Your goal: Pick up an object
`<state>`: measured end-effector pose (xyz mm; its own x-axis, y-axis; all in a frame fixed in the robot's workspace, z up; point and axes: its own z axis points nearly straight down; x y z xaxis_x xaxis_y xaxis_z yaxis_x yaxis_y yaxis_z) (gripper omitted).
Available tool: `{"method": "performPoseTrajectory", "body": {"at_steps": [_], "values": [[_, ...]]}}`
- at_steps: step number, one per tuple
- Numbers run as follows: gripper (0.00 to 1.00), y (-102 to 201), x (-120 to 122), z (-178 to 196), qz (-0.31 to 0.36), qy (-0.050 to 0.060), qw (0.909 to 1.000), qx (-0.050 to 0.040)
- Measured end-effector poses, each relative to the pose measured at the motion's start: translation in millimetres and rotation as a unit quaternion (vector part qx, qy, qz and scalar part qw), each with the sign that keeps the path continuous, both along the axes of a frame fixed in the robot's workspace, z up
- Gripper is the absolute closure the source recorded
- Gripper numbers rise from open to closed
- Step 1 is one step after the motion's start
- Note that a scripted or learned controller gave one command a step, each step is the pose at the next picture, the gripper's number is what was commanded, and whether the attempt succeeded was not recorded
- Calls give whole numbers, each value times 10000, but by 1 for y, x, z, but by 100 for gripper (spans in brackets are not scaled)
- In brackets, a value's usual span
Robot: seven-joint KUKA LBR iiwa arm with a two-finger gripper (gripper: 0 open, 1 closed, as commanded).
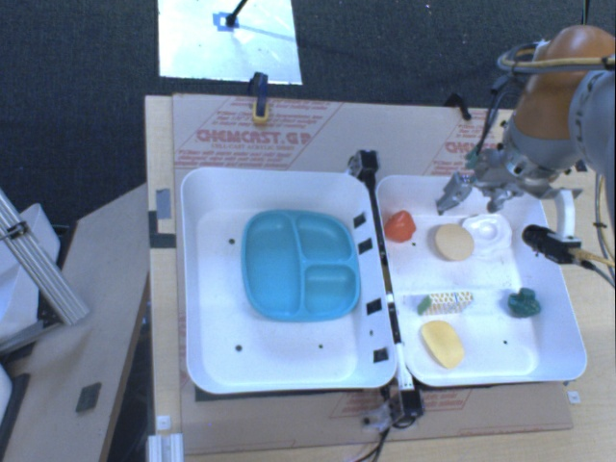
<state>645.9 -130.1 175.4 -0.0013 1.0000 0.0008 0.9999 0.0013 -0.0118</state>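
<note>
Camera view: bench seen from above at a slant, with two shallow white bins side by side on a brown board.
Writing: the board (289, 133) carries red print reading "CHEMCAST GP" above the left bin; a second patch of red print near the right bin's top edge is partly covered and cannot be read.
Left bin (207, 287): holds a light blue divided plate (296, 266) with three compartments, lying flat near the middle.
Right bin (549, 340): holds several small things spread apart.
Red object (399, 225): near the bin's upper left corner, close to the divider.
Tan round object (453, 242): right of the red one, touching a clear, whitish piece (486, 230).
Patterned strip (444, 302): pale with dots and a green end, lying in the middle of the bin.
Yellow object (443, 343): oval, near the bin's lower edge.
Dark green object (524, 303): small, near the right wall.
Arm: grey with an orange band (568, 75), reaching in from the right.
Gripper (474, 194): fingers spread, pinching nothing, above the right bin's upper edge, just above the tan round object and the clear piece.
Background: a metal sheet (226, 25) lies on dark carpet beyond the board.
</note>
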Motion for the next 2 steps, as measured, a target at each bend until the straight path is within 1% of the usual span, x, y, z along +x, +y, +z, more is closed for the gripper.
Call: {"method": "performPoseTrajectory", "body": {"at_steps": [1, 2], "values": [[0, 0, 3, 9, 8, -65, 10000, -6], [0, -4, 6, -51, 3, -58, 10000, -7]]}}
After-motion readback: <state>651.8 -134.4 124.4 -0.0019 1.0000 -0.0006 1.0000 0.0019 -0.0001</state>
